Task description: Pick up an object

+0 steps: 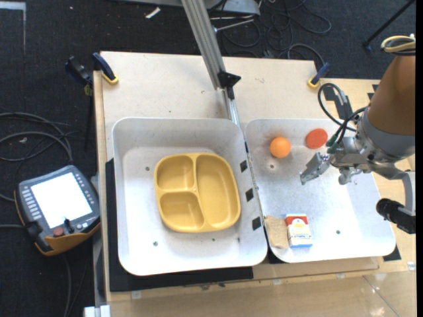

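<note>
Upright small carton [299, 231], long axis toward camera, below claw [328, 170].

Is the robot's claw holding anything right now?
No. The gripper hangs open over the right bin with nothing between its fingers. The orange ball lies apart, to its left.

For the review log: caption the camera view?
Gripper hovers open over right bin near orange ball.
</note>
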{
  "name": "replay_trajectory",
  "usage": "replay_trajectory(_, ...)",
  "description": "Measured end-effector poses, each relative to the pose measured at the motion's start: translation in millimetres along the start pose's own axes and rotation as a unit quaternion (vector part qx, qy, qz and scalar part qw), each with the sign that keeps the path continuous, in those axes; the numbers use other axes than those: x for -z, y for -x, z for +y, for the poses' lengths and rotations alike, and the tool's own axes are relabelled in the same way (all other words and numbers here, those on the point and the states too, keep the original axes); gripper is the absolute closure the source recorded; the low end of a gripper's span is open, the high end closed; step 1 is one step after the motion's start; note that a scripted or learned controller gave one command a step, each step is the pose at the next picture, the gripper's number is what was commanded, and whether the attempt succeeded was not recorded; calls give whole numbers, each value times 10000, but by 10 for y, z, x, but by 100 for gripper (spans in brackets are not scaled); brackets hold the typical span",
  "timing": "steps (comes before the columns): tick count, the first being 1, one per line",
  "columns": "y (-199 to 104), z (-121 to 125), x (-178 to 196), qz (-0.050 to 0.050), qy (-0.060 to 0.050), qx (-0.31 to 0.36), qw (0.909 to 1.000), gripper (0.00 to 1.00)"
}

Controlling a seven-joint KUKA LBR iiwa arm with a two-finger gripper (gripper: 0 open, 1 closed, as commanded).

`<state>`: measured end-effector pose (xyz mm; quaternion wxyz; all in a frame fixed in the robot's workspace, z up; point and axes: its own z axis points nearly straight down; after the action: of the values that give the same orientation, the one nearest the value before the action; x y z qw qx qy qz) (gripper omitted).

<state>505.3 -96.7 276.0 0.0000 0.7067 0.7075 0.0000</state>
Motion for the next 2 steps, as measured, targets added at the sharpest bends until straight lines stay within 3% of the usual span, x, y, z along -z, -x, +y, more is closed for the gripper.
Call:
replay_trajectory(1,1,0,0,0,-1,-3,10000,0)
replay_trajectory(2,4,30,-631,4,-35,-10,10000,0)
